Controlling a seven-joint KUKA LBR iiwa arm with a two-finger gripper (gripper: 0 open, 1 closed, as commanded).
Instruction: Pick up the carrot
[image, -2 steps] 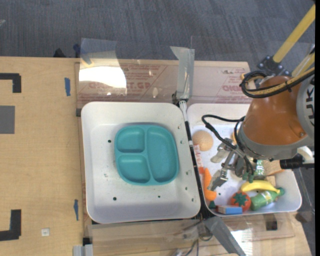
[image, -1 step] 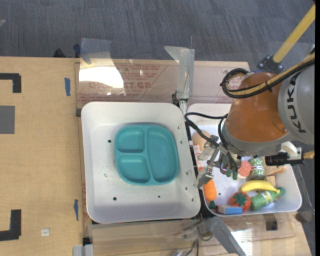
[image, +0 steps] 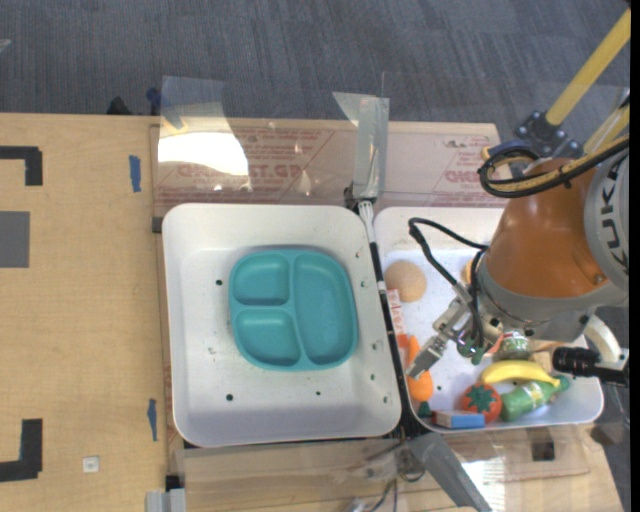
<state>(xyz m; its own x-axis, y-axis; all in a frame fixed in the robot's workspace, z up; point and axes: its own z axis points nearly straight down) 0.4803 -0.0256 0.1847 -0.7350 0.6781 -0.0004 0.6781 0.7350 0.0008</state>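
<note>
- Down in the lower right of the frame, the arm (image: 545, 250) reaches over the right bin (image: 585, 405), its orange band filling the bin's upper half.
- Its jaws (image: 432, 352) hang low near the bin's left wall, tilted toward the lower left.
- Whether they are released or clenched I cannot tell; the fingers are small and blurred against the clutter.
- The carrot (image: 413, 372) lies along the right bin's left wall, an orange piece just beside and partly under the jaw tips. Nothing shows it between the fingers.
- Above it, nearer the frame's centre, an egg (image: 405, 280) rests in the same bin, apart from the jaws.
- At the bin's lower right sit a banana (image: 520, 373), a strawberry (image: 480, 399) and a green item (image: 525, 400), packed close together.
- A small blue block (image: 462, 421) lies at the bin's bottom edge.
- The left bin (image: 190, 300), centre frame, holds a teal divided plate (image: 293, 308).
- Both bins sit on the desk (image: 70, 300).
</note>
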